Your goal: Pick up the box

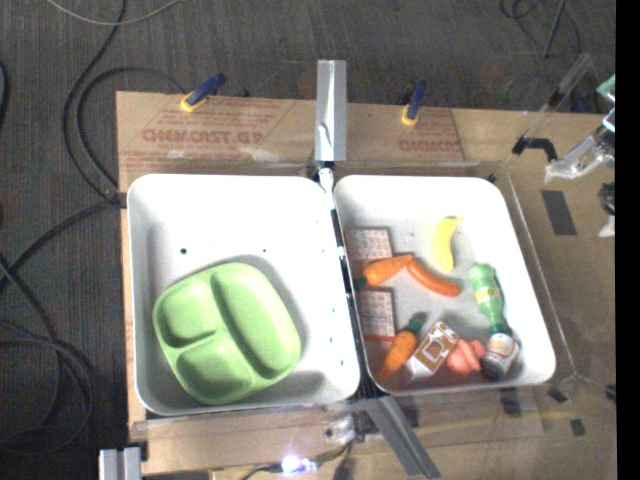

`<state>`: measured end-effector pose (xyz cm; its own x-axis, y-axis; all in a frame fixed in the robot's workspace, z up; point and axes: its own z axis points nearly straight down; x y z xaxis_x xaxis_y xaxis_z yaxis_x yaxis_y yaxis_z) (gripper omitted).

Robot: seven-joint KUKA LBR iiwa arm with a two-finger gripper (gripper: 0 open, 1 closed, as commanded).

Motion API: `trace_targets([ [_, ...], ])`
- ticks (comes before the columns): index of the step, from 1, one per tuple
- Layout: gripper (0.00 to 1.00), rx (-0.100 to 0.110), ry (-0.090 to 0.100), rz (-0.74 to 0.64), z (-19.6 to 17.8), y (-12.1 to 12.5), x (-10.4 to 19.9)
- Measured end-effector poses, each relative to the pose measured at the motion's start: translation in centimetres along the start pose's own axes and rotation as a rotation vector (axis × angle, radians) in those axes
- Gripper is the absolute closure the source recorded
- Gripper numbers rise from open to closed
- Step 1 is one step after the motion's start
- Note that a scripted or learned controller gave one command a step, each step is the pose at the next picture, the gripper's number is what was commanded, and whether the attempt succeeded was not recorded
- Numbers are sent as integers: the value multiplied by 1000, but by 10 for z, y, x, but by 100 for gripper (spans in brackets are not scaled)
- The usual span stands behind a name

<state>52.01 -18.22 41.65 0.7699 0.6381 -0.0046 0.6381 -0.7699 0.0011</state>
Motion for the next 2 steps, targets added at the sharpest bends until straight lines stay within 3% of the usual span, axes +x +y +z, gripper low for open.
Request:
trace_targets([
  [1, 0, 4, -1, 111, 146, 11, -46],
  [2, 0, 5, -2, 207, 227, 48, -4],
])
